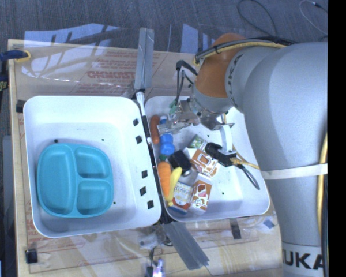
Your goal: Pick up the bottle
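A blue bottle with a round blue cap (166, 145) lies in the right bin (248, 198), near its left wall. It sits among other small items. My gripper (175, 119) hangs over the far left part of that bin, just above and behind the bottle. The wrist with its orange band (214, 81) rises behind the gripper. The view shows nothing between the fingers, and the wrist and clutter hide how they stand.
Around the bottle lie an orange-red item (154, 129), a black block (179, 160), an orange carrot shape (164, 174), a yellow piece (175, 181), two printed cartons (203, 161) (201, 195) and a small labelled container (183, 194). The left bin (75, 117) holds a teal divided plate (75, 179).
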`<state>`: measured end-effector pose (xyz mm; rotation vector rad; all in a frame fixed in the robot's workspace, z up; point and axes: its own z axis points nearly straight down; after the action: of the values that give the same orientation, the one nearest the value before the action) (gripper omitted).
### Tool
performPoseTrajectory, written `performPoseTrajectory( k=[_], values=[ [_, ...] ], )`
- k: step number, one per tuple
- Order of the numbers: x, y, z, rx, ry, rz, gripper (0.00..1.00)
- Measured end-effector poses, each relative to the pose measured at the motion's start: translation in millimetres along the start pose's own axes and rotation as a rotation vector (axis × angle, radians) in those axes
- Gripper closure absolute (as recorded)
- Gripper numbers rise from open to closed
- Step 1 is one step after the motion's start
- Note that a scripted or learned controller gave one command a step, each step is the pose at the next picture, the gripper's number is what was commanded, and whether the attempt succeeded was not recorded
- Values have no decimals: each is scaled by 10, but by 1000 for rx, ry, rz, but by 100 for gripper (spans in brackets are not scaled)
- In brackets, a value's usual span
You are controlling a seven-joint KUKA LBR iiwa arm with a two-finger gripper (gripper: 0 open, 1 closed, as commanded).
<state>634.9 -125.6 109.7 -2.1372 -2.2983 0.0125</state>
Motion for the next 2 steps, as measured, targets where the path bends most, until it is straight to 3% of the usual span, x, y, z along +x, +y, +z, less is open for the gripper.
performPoseTrajectory(
  k=[1, 2],
  values=[
    [87, -503, -1103, -1, 3, 166, 100],
    [87, -504, -1102, -1, 3, 166, 0]
  ],
)
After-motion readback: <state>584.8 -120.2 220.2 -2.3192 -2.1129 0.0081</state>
